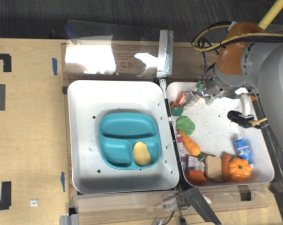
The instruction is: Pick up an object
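Gripper hangs over the right bin's far-left corner; yellow potato lies in teal tray.

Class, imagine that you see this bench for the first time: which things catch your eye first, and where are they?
The teal divided tray in the middle of the left bin stands out, with a yellow potato-like piece in its lower right compartment. In the right bin, toy foods crowd the near and left edges: an orange pumpkin, a carrot. The grey arm reaches over its far corner.
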Action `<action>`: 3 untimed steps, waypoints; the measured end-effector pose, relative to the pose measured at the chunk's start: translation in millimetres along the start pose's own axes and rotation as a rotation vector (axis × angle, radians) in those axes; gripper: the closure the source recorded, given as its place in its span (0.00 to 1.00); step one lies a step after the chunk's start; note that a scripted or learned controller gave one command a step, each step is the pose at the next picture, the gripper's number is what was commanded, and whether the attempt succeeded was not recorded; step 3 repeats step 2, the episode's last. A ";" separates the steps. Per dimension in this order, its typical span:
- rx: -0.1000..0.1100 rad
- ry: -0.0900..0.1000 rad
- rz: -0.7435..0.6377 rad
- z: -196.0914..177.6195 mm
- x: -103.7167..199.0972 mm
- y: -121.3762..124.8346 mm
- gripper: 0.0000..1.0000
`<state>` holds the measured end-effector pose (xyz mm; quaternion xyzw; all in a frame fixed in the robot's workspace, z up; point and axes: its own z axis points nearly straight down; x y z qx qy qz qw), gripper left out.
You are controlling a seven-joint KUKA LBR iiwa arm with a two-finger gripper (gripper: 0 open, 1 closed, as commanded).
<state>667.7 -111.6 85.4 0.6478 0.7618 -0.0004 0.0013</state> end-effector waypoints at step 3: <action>-0.001 0.002 0.056 -0.4 -5.6 -13.7 0.00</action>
